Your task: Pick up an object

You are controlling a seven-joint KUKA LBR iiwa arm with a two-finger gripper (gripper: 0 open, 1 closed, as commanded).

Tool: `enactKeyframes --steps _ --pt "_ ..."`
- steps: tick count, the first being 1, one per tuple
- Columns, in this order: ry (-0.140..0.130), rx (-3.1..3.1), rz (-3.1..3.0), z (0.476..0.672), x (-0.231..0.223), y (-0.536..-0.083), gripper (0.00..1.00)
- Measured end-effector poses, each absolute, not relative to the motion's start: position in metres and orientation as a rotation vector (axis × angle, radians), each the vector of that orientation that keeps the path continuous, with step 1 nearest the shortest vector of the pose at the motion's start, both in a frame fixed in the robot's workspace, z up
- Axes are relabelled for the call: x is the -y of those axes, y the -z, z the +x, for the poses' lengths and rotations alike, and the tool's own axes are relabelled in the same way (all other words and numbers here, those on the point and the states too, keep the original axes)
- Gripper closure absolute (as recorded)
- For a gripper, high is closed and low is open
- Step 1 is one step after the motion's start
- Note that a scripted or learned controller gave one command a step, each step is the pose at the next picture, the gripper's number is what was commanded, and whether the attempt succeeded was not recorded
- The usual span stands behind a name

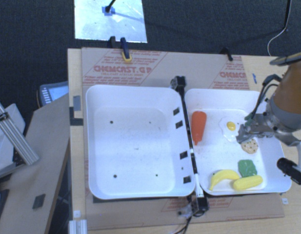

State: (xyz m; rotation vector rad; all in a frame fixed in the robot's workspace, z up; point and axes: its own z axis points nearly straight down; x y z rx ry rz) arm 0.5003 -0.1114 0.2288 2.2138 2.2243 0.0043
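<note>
Reaching in from the right of the camera view, the gripper (246, 135) is hanging low over the right bin (272, 99), with the grey arm (287, 113) and its orange band sitting above it at the frame's edge. Whether it is open, closed or gripping anything is something I cannot tell, since it is showing as a dark, blurred cluster. It is sitting just above and touching the outline of a small tan cookie (249, 146) with dark specks, which is lying on the bin floor near the right wall. Just to the left of the gripper a fried egg (229, 126) is lying flat, its yellow yolk facing up. Further left, beside the divider between the bins, an orange carrot (198, 126) is lying lengthwise. Along the near side of the same bin a yellow banana (222, 177) is curving next to a yellow corn-like piece (248, 182), and a green object (247, 167) is resting just behind that piece, touching it. The left bin (99, 99) is sitting alongside, both bins resting on a brown cardboard sheet (140, 67) printed with red lettering
</note>
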Motion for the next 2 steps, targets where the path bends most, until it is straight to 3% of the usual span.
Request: enactKeyframes --steps 1,2 --pt "-0.012 -2.224 2.208 0.506 0.082 -0.313 1.00" --pt "-0.021 -2.217 2.203 0.514 0.065 -0.467 1.00"
